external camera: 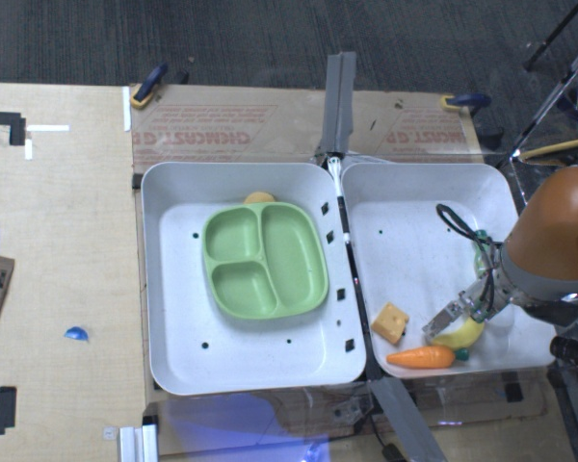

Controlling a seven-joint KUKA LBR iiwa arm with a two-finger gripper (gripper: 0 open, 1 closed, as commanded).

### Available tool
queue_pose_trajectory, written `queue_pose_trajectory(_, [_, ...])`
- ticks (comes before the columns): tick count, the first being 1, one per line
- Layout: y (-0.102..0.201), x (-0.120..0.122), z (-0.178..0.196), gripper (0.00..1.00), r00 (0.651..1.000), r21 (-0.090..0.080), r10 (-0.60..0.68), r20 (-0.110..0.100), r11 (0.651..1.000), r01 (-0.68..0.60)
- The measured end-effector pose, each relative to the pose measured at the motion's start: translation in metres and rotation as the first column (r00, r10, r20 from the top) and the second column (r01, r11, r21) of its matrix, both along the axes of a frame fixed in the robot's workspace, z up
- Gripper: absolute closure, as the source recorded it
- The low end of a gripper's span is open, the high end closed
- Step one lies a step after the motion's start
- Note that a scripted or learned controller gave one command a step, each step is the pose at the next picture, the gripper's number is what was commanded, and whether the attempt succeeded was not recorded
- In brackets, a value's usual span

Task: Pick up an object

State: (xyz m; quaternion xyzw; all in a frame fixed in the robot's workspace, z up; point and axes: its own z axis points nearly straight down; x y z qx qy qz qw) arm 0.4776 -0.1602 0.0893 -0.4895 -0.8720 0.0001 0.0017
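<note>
Yellow banana (pixel 465 332) sits right under my gripper (pixel 450 319) in the right bin (pixel 405 200), nothing lifted yet, and whether I'm open or clamped I can't tell.

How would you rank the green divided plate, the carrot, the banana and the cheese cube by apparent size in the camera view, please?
1. Green divided plate, the largest by far.
2. Carrot.
3. Cheese cube.
Banana: partly hidden by the end effector, so unranked.
</note>
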Motion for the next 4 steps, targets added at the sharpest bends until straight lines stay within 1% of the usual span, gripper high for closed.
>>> queue_pose_trajectory(1, [0.061,0.044,0.04,0.0,0.994,-0.001,0.114,0.001,0.994,-0.114])
queue_pose_trajectory(2, [0.053,0.008,0.005,0.0,0.98,-0.005,0.198,0.011,0.98,-0.198])
queue_pose_trajectory(3, [0.03,0.017,0.0,0.0,0.977,-0.002,-0.212,0.0,0.977,0.212])
queue_pose_trajectory(4, [0.057,0.081,0.007,0.0,0.989,-0.002,-0.148,0.0,0.989,0.148])
